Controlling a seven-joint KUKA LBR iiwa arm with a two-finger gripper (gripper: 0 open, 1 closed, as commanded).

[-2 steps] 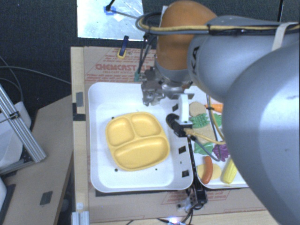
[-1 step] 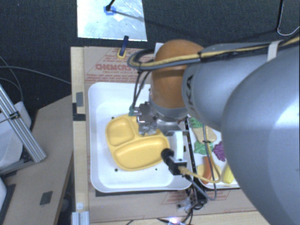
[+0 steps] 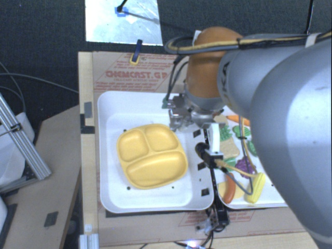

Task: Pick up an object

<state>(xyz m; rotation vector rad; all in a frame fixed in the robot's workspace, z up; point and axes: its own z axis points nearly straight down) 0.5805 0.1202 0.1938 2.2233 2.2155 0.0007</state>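
A yellow three-compartment plate (image 3: 152,155) lies flat in the left white bin (image 3: 111,139). My gripper (image 3: 177,117) hangs over the back right part of that bin, just beyond the plate's far right edge. The grey arm with its orange band (image 3: 207,71) hides most of the wrist. In the right bin (image 3: 270,204) lie several toy foods: a carrot (image 3: 236,119), green leaves (image 3: 225,134), a pale bread slice (image 3: 230,149), a purple piece (image 3: 243,166), a yellow corn-like piece (image 3: 257,187) and an orange-red piece (image 3: 229,190).
Both bins rest on a cardboard sheet (image 3: 129,74). A black cable and bracket (image 3: 210,162) run along the divide between the bins. A metal frame (image 3: 21,139) stands at the left. The arm covers much of the right bin.
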